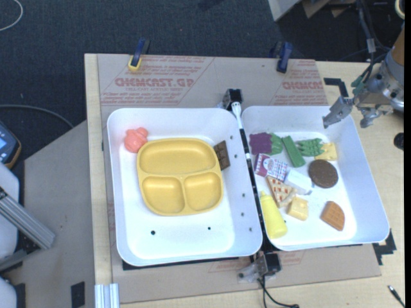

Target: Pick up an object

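1. I am holding my claw (350,111) over the far right corner of the right bin (372,191), near the bench's (96,172) right edge; nothing is sitting between its fingers, and I cannot tell how wide they are standing.
2. The things to pick are lying in the right bin: a purple piece (260,142) toward its far left, a green piece (293,151) and a leafy green piece (311,147) beside it, and a pale yellow piece (329,151) just right of those.
3. A brown round cookie (323,173) is sitting near the bin's middle, with a small printed packet (271,167) to its left.
4. A yellow bottle (273,215) is lying along the bin's near left side, a waffle wedge (279,190) and a cheese cube (298,208) near it, and an orange piece (333,215) toward the near right.
5. In the left bin (122,191) a yellow divided plate (180,175) is resting, a pink piece (135,139) at its far left corner and a brown block (222,154) touching its right rim.
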### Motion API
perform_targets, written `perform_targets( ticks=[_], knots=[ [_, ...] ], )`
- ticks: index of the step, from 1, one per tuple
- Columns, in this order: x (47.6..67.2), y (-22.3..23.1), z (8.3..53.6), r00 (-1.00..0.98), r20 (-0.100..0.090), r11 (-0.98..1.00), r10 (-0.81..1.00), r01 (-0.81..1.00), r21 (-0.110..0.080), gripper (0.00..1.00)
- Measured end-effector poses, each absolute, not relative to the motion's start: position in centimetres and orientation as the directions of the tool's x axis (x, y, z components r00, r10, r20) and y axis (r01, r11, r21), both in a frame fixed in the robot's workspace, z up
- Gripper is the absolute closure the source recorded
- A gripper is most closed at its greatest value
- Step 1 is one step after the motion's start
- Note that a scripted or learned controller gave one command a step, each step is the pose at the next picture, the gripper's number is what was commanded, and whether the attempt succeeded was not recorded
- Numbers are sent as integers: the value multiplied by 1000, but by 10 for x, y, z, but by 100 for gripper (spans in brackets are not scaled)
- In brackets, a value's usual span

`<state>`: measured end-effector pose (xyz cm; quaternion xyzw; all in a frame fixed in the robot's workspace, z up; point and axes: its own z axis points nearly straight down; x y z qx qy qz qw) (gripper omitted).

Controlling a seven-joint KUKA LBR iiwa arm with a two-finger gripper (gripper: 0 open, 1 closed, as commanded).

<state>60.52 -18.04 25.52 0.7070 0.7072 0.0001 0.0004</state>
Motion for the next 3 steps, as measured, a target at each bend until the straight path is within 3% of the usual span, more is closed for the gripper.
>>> perform_targets(
  ticks=[3],
  knots=[
    [599, -179, 102, 0, 2, 0, 1000, 1000, -7, 0]
  ],
)
